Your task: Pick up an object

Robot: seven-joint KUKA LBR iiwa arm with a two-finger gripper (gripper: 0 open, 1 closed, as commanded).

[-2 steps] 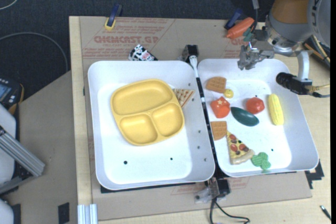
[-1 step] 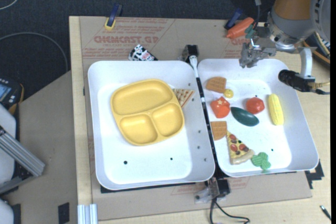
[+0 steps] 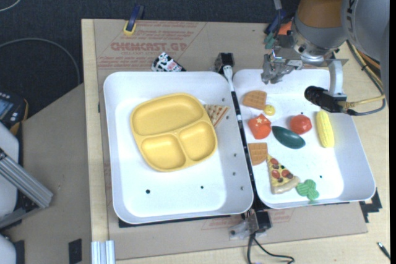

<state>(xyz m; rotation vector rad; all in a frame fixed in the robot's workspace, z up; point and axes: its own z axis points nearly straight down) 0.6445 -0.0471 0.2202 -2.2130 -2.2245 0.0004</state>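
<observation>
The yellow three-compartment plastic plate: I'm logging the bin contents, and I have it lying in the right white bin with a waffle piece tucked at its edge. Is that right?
Not quite. The camera view shows the yellow three-compartment plastic plate lying in the left white bin, not the right one. The rest holds: a tan waffle piece is tucked at its edge.

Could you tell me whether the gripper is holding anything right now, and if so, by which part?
Nothing is held. The gripper hangs over the back edge of the right bin, with no object between its fingers; the toy food lies in the bin nearer the camera.
</observation>
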